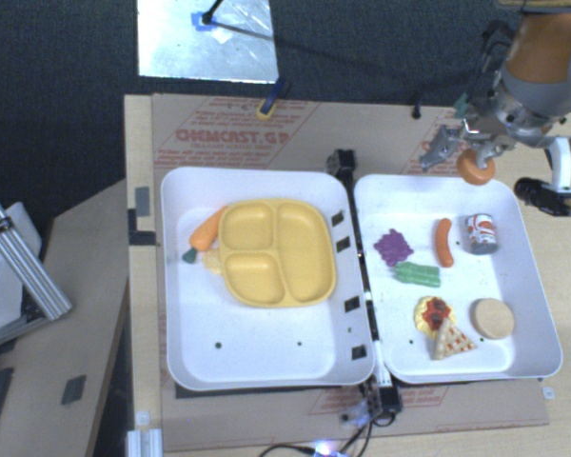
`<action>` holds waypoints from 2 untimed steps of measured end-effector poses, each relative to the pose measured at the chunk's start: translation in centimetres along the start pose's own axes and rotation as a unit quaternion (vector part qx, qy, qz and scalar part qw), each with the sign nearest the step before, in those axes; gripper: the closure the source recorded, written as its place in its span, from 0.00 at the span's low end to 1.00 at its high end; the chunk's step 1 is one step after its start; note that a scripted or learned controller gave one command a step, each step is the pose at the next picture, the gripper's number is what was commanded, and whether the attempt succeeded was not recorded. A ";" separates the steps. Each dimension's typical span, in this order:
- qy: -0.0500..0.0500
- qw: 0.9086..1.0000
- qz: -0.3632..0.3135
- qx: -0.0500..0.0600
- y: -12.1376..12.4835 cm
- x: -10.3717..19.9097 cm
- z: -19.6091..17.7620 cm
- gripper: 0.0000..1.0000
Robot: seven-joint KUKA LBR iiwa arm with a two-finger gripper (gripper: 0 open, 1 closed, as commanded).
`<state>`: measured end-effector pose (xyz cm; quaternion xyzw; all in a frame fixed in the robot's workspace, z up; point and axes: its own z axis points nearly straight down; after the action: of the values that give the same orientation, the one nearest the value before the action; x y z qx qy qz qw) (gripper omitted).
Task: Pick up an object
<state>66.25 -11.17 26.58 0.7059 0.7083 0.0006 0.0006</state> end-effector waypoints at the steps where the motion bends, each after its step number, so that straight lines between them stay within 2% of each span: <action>1: 0.000 1.000 0.001 0.002 -0.6 0.2 4.4 0.00; 2: 0.000 1.000 0.001 0.002 0.0 0.2 10.4 0.00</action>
<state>66.28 -10.95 16.17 0.7064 0.7078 -0.0009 -0.0013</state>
